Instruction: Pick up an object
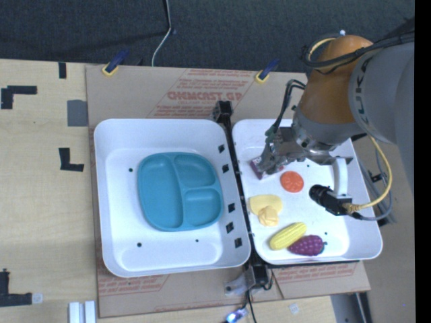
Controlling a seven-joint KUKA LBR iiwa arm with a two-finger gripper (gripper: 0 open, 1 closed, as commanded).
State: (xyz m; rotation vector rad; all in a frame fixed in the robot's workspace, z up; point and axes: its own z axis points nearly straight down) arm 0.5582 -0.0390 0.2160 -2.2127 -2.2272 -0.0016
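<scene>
Reaching gripper: low over the near-left part of the right bin, at the dividing wall; finger spacing: cannot tell, since the tips blur into a dark, purplish shape that may be a finger or a small object.
Nearest candidates: orange tomato just beside; yellow piece below it.
Farther candidates: corn touching purple grapes.
Left bin: holds a blue divided plate.
Risk: tips so near the wall may strike it or close on nothing.
Writing: red print on cardboard, seemingly "CHEMCAST GP".
</scene>
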